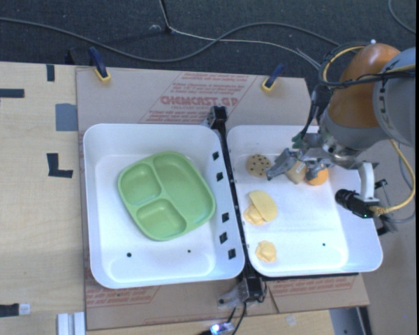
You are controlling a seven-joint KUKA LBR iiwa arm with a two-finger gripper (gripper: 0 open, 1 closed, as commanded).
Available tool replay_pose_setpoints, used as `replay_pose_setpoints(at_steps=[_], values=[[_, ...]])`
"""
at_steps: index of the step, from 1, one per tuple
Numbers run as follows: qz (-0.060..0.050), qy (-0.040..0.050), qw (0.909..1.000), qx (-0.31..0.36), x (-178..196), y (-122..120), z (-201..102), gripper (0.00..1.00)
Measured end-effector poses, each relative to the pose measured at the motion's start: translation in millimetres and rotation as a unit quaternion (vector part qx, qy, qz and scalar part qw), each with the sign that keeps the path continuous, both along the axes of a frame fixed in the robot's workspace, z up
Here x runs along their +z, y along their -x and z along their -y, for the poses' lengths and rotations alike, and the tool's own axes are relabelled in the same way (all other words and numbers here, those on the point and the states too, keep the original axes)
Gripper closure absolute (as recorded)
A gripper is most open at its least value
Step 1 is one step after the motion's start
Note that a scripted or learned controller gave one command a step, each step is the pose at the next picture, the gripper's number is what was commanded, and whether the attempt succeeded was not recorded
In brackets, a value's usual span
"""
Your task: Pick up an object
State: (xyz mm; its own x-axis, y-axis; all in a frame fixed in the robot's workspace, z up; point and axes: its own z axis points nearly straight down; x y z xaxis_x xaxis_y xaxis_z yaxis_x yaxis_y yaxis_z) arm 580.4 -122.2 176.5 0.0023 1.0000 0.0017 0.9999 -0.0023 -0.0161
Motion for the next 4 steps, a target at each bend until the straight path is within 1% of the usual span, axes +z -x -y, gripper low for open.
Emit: replay_pose_setpoints(at_steps=[1, 2, 3, 4], values=[[0.007, 0.0007, 1.0, 0.002, 8.5, -3.2, -0.4, 0.0], [0.006, 0.0013, 1.0, 0.001, -35.2, -3.1, 2.7, 0.0], [0.006, 0.0012, 1.0, 0.002, -88.6, -2.2, 2.1, 0.0], [0.006, 0.0007, 1.0, 0.003, -76.4, -2.8, 1.1, 1.0]])
